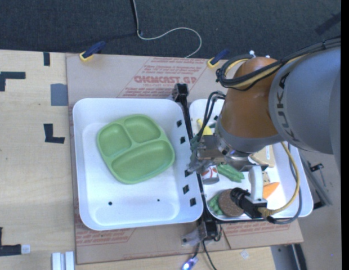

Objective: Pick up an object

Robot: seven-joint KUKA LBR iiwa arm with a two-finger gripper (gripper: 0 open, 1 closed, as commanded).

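Note:
My gripper (204, 161) hangs low over the left side of the right bin (303, 206), close to the wall between the two bins. The orange band and grey arm (259, 103) cover most of that bin. Just under and beside the gripper lie a small red and white item (210, 175) and a green pod-shaped item (231, 174). An orange piece (269, 190) and a dark brown round thing (231, 203) with green leaves lie nearer the front. A bit of yellow (206, 126) peeks out behind the wrist. I cannot see anything held.
The left bin (135, 210) holds a green divided plate (136, 147) toward its back. A black divider strip (186, 128) runs between the bins. Cables loop around the wrist and over the right bin's front.

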